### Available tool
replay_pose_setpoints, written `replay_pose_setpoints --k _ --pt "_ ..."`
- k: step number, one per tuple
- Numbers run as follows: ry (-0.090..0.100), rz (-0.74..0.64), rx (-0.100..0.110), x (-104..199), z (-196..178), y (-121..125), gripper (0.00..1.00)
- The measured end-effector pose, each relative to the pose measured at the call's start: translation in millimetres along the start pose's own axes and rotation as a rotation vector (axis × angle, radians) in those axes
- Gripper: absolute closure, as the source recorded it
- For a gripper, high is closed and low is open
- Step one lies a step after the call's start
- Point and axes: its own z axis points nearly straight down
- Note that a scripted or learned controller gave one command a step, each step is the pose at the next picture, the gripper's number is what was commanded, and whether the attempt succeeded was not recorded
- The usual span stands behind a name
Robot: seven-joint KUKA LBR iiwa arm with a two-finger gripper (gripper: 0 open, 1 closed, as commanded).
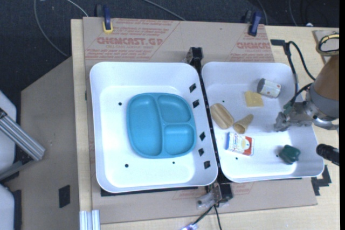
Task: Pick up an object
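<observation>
Bins sat side by side on my bench, the left bin holding a blue plate with three compartments, lying flat near its middle. The right bin held every loose piece I could go for.

My gripper was low over the right side of the right bin, reaching in from its right wall, with my grey arm behind it. Whether the gripper was released or clenched I could not tell from this slant, and I could see nothing gripped in it. It hung above bare white floor.

A green block lay near the gripper, toward the front wall and apart from it. A grey cylinder lay toward the back of the bin, with a yellow piece just beside it on the left. Further left, a tan roll lay at a slant close to the divide between the bins, and a cone lay just beside it. In front of those two lay a red and white packet, flat, close to the front wall. All of these were well apart from my gripper.

Two blue clamps held the board at the back edge of the bench, and a black cable ran down toward my wrist.
</observation>
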Motion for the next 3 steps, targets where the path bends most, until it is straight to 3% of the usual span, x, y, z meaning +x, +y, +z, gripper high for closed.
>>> replay_pose_setpoints --k 2,3 --pt "-0.005 -0.001 -0.006 -0.3 -114.9 -3.7 1.0" --pt "-0.003 -0.001 -0.004 -0.3 -145.1 -2.9 1.0"
